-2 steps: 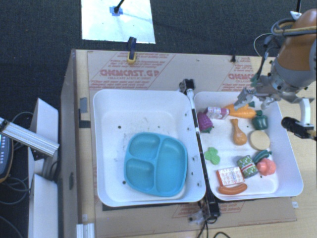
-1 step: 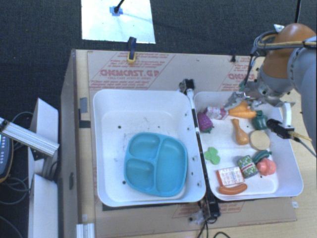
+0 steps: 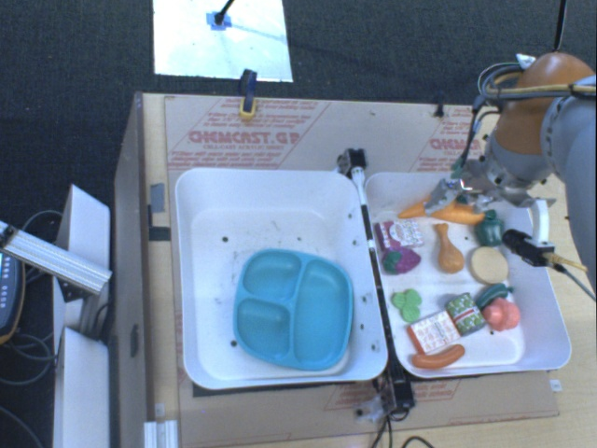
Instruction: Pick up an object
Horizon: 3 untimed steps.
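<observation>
1. Nearest the camera, the front edge of the bench point(image 3: 280, 409) shows bare brown board, with a small black clamp point(image 3: 399, 395) at the seam between the bins.
2. The left bin point(image 3: 210, 208) holds a blue divided plate point(image 3: 294, 309), lying flat toward its front right.
3. The right bin point(image 3: 546, 339) carries toy food: an orange sausage point(image 3: 437, 357) at the front, a red-and-white packet point(image 3: 432, 329) just behind it, a green box point(image 3: 464, 313), a pink piece point(image 3: 504, 315), a green leaf shape point(image 3: 406, 301), a tan round point(image 3: 488, 266), a drumstick point(image 3: 448, 248), and a purple bunch point(image 3: 401, 259).
4. A carrot point(image 3: 457, 214) lies at the bin's back, just beside the gripper point(image 3: 454, 190), which hangs low over that corner; whether its fingers are parted or closed cannot be told.
5. Behind the bins the board bears red printed lettering point(image 3: 244, 138), with a yellow-and-blue clamp point(image 3: 247, 94) on its back edge.
6. Farthest off, dark carpet point(image 3: 75, 54) bears a pale square sheet point(image 3: 222, 26).
</observation>
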Available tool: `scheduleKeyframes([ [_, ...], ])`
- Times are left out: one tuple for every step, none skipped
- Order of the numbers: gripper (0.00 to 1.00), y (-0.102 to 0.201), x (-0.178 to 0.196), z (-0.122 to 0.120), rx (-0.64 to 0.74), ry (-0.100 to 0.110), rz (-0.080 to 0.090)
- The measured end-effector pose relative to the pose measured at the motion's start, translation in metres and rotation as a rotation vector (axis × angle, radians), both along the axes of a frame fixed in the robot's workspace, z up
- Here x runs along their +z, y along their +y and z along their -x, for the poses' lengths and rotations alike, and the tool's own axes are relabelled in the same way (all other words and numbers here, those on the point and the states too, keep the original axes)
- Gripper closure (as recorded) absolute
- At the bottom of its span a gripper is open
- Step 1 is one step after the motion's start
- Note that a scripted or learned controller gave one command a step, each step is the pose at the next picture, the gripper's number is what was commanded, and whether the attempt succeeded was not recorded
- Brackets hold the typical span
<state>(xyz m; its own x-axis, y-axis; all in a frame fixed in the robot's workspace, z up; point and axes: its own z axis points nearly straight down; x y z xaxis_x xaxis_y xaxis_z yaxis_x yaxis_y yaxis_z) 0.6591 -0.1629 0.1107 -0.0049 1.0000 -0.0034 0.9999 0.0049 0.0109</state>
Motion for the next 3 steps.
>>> scheduleKeyframes([
  [1.00, 0.000, 0.009, 0.001, 0.002, 0.007, -0.001],
  [0.00, 0.000, 0.009, 0.001, 0.003, 0.004, 0.000],
  [0.00, -0.015, -0.026, 0.045, 0.003, 0.011, -0.016],
])
